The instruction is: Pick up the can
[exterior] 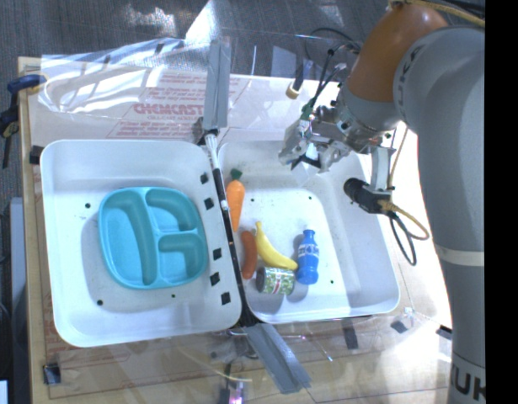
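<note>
Claw (313, 151) on the grey arm (435, 74) is hanging over the far edge of the right bin (364, 251), up above the toys. Nothing is sitting in it. It is too small and dark to tell how it is set, so I cannot tell if it is apart or together.

The can (276, 280) is lying on its side at the near end of the right bin, close to the wall between the two bins. It is well apart from the claw. A banana (272, 248) is touching it on the far side, a blue bottle (307, 257) is sitting just to its right, and a red sausage (249, 253) is lying just to its left. A carrot (234, 202) is resting farther back along the wall.

The left bin (65, 225) is holding a blue tray (153, 236).

So the job is looking like it is only starting. The can is not picked up yet. I think the claw needs to come nearer and lower, then close on the can, then lift it. The tight crowd of toys around the can might make that grab tricky.
</note>
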Motion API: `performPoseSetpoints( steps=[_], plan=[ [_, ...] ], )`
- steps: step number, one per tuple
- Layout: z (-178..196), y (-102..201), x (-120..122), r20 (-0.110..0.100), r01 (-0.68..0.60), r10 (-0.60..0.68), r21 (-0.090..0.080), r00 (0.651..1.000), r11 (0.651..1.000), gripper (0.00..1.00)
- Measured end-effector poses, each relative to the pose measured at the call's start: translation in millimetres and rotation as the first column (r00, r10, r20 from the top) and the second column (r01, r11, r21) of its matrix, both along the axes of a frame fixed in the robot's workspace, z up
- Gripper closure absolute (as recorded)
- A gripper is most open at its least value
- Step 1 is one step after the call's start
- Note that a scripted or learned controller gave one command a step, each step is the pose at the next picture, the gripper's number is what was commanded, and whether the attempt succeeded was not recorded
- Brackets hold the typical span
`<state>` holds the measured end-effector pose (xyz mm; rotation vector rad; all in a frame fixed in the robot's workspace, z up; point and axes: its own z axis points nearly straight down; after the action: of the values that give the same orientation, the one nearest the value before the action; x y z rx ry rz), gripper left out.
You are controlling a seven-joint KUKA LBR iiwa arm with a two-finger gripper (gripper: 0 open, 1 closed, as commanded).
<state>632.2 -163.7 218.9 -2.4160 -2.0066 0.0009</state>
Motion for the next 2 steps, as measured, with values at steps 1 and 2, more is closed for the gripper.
performPoseSetpoints(
  steps=[1,2],
  plan=[
    [-20.2,68.3,12.0,-0.006,0.387,-0.387,-0.001,0.922,0.922,1.00],
    [20.8,12.7,-41.4,-0.003,0.052,-0.052,0.000,0.999,0.999,1.00]
  ],
)
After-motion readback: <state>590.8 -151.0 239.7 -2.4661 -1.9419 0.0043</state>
